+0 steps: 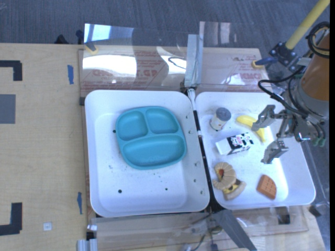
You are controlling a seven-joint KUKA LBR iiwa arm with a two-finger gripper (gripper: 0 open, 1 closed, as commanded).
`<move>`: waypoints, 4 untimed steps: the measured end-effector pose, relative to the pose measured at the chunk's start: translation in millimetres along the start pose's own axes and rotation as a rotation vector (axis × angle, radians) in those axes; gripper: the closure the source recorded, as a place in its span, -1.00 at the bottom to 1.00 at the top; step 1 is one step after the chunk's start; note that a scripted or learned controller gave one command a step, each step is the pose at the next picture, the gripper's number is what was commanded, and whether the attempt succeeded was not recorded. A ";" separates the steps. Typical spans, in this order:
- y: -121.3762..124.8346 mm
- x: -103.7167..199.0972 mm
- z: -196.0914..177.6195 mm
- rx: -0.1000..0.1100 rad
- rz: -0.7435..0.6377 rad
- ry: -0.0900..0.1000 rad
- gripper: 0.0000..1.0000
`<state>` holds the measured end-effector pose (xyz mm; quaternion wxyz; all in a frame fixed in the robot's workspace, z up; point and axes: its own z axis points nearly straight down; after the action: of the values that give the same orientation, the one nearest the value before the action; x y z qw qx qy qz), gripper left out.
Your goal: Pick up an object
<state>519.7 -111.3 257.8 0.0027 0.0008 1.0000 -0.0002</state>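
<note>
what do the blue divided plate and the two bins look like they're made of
Blue divided plate: probably matte moulded plastic or silicone; uniform colour, soft rounded compartment ridges, no glare. Left bin and right bin: likely thin formed white plastic; smooth rounded rims and corners, faint sheen, dark specks on the left bin's floor.

Bright, even light; glare on the clear panels [110, 61]; slightly soft focus.

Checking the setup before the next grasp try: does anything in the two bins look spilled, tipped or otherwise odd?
Mostly tidy. The small carton lies on its side in the right bin, and dark specks dot the left bin around the blue plate. The gripper hangs open above the right bin, holding nothing.
</note>
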 end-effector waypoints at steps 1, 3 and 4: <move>-57.2 -89.6 166.1 0.003 -0.076 -0.010 -1.00; -12.2 -113.6 165.6 0.011 0.089 -0.013 1.00; 68.7 -89.2 68.4 0.000 0.353 -0.010 1.00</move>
<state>609.4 -42.8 189.8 0.0078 0.1766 0.9843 0.0002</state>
